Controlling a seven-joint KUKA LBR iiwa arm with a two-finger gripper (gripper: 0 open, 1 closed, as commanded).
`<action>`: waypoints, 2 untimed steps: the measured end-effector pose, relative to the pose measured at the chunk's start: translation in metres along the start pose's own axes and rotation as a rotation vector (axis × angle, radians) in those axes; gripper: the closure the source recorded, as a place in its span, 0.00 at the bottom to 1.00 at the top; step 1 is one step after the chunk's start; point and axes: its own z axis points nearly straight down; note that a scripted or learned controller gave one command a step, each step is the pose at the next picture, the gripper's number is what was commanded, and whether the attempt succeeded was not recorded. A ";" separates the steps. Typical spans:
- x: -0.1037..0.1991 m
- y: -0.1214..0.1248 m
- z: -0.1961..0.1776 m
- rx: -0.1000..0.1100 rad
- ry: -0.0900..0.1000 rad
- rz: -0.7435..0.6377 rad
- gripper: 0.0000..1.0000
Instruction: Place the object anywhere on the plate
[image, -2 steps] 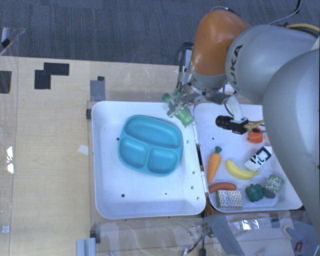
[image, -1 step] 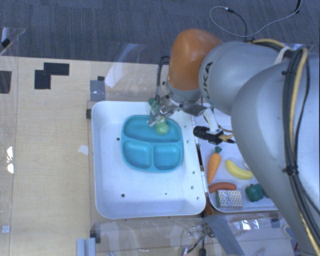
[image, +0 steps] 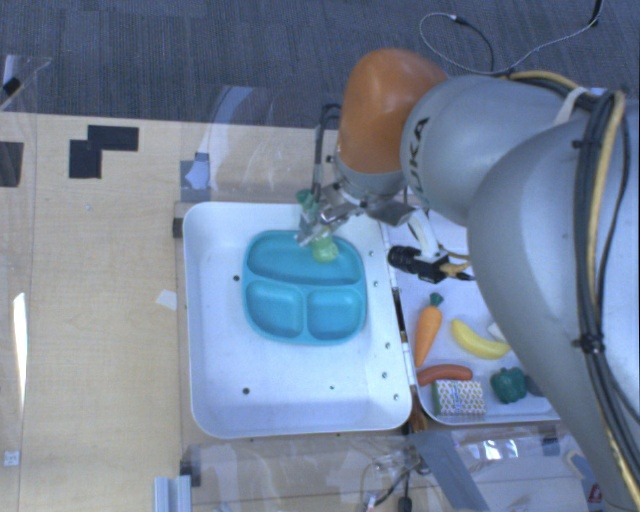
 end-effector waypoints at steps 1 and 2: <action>0.000 0.003 -0.013 -0.009 -0.001 -0.001 1.00; 0.000 0.003 -0.013 -0.008 0.000 -0.001 0.00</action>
